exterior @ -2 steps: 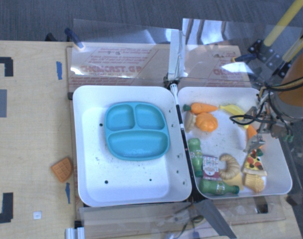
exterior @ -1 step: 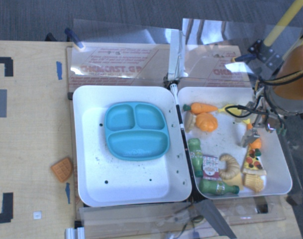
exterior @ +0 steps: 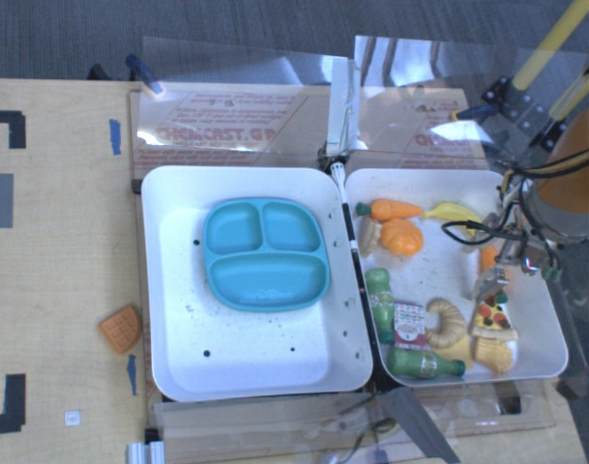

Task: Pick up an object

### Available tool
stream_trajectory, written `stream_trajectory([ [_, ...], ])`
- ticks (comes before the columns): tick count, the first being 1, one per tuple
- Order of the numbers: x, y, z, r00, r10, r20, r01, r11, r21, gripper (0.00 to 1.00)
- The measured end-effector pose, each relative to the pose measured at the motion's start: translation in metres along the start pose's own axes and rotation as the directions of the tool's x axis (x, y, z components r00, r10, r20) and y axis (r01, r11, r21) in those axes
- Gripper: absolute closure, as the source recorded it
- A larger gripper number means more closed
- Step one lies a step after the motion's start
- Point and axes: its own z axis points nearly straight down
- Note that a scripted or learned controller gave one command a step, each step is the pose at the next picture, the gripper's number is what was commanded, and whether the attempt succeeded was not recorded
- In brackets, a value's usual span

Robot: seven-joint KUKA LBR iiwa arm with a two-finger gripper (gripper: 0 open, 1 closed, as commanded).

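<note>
The right bin (exterior: 557, 348) holds several toy foods. A carrot (exterior: 396, 208), an orange round fruit (exterior: 402, 239) and a yellow banana (exterior: 453, 212) lie at its back. A green bottle (exterior: 425, 363), a croissant (exterior: 447, 319), a pizza slice (exterior: 493, 314) and a bread piece (exterior: 496, 354) lie toward the front. A pink and white packet (exterior: 407, 319) sits beside a green piece (exterior: 377, 284). My gripper (exterior: 494, 280) hangs low at the bin's right side, just behind the pizza slice, beside a small orange piece (exterior: 487, 256). Nothing shows clearly between its tips.
The left bin (exterior: 168, 298) carries a blue divided plate (exterior: 265, 254). A brown waffle-like square (exterior: 121, 328) lies on the wooden bench to the left. Clear plastic sheets (exterior: 275, 114) stand behind both bins. Cables trail around the wrist at the right.
</note>
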Motion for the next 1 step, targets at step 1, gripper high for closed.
stream_trajectory([
  [1,-0.005,0.0011,-0.0147,1.0,-0.002,0.017,0.002,1.0,0.002,1.0],
])
